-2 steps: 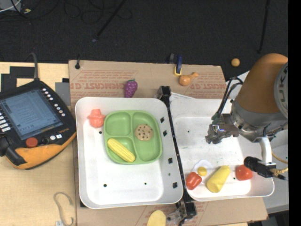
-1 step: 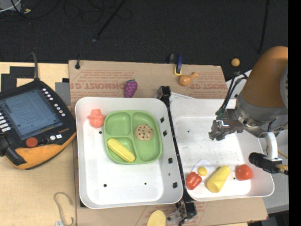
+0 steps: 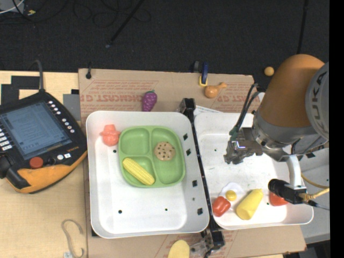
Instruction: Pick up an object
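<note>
Right now my gripper hangs low over the bare upper floor of the shallow white right-hand bin. It reads as a dark cluster against the white plastic, and I cannot tell how it is set; no object shows within it.

The pieces I could take lie nearer the camera than my hand, along that bin's front wall. Closest is a small fried-egg toy with a yellow yolk. Just beyond it lies a stubby yellow plastic cylinder-shaped toy, tilted on its side, and beside the egg, towards the bins' divide, a glossy red tomato-like toy. Another red piece sits on the arm side, partly hidden behind a black cable fitting.

I judge the yellow cylinder the best candidate. It looks like hollow play food: light, stiff, smooth and probably slippery, so I would close across its short width near the middle, not its ends. The tomato lies close enough that one side of my hand might nudge it.

Away from my hand, across the divide, the left white bin holds a green three-part plastic plate with a yellow corn cob toy and a speckled cookie toy, and a pink toy beside it.
</note>
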`<state>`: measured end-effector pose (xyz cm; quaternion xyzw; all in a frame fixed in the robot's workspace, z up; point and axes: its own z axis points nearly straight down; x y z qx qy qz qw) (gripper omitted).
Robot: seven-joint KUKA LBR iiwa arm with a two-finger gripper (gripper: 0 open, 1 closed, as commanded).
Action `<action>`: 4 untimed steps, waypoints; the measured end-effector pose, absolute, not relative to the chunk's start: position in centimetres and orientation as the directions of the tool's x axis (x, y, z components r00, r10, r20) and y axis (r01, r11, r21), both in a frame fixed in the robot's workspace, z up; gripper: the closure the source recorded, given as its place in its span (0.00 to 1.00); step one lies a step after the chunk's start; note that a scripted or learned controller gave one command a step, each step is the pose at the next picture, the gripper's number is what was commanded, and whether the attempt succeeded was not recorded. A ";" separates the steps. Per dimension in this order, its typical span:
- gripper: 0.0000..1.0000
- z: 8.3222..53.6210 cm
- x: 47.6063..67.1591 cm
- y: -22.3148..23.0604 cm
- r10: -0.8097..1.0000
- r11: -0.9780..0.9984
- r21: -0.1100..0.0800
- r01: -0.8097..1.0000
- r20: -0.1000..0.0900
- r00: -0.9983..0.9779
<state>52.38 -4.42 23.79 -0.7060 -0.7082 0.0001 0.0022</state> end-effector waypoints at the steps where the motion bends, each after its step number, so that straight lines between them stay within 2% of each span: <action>1: 1.00 22.8 51.2 1.5 1.000 0.004 -0.005 1.000 0.003 -0.004; 2: 1.00 23.7 50.2 3.2 1.000 0.001 -0.004 1.000 0.001 -0.001; 4: 1.00 22.8 48.9 3.0 1.000 -0.004 -0.005 1.000 0.000 0.004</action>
